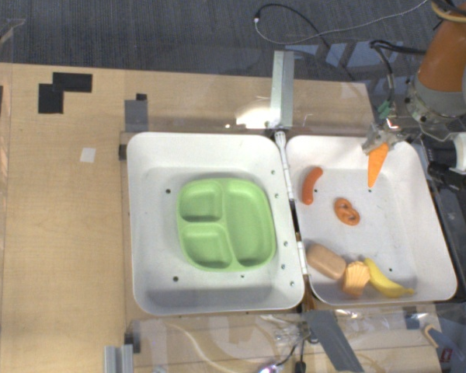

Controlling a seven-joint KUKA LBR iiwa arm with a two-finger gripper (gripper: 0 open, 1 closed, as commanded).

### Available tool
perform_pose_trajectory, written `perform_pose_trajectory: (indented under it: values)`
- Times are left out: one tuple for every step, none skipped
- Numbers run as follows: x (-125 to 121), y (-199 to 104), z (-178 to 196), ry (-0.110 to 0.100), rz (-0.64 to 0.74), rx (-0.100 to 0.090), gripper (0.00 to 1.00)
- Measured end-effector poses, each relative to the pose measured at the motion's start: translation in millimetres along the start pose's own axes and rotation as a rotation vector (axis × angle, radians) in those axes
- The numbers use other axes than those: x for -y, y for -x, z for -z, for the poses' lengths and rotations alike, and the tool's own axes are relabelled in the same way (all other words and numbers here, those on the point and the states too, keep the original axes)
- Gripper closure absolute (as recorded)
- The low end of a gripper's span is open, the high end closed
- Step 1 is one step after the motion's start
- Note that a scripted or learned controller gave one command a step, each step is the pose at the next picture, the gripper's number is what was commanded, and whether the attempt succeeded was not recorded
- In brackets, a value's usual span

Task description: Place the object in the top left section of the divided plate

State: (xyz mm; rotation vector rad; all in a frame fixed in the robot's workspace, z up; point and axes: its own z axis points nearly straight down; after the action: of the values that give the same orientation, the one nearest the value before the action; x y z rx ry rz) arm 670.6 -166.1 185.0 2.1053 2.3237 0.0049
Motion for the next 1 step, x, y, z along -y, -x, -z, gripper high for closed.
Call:
perform_pose_trajectory:
  values:
    - [-6.8,-75.9,-41.7,-0.001,0.032,-0.002,1.0]
